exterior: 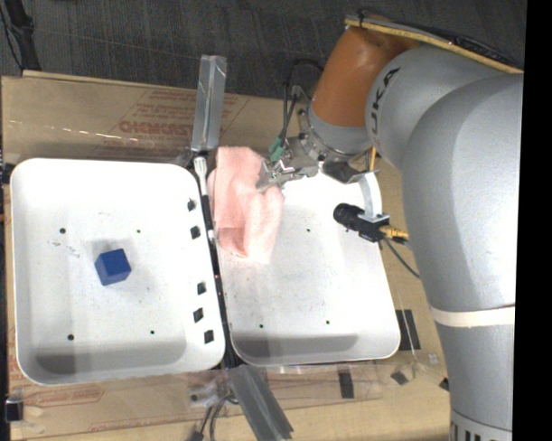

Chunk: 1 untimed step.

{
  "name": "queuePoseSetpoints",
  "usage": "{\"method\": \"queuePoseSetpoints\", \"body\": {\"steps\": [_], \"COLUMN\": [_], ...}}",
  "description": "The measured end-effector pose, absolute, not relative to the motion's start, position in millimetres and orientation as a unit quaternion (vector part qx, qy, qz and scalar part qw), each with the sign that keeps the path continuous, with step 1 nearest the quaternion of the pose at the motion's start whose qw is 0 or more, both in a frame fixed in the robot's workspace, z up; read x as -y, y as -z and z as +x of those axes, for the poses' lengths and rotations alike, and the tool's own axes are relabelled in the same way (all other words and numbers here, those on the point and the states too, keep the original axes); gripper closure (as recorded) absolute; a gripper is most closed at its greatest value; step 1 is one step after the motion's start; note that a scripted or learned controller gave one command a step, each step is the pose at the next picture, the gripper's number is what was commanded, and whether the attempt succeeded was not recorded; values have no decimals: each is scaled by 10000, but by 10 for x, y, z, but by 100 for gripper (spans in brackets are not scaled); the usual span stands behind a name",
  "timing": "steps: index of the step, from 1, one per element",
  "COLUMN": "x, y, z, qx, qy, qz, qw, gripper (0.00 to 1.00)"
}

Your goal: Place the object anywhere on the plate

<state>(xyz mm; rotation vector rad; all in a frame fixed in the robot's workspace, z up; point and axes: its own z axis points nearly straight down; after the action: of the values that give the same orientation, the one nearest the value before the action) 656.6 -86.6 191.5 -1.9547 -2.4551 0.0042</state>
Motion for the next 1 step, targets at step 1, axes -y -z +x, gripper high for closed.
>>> {"method": "queuePoseSetpoints", "body": {"steps": [1], "x": [856], "y": [-2318], "z": [6569], "qx": [7847], "qy": [-6], "qz": [-6198], "qw": [5], "gripper": [100]}}
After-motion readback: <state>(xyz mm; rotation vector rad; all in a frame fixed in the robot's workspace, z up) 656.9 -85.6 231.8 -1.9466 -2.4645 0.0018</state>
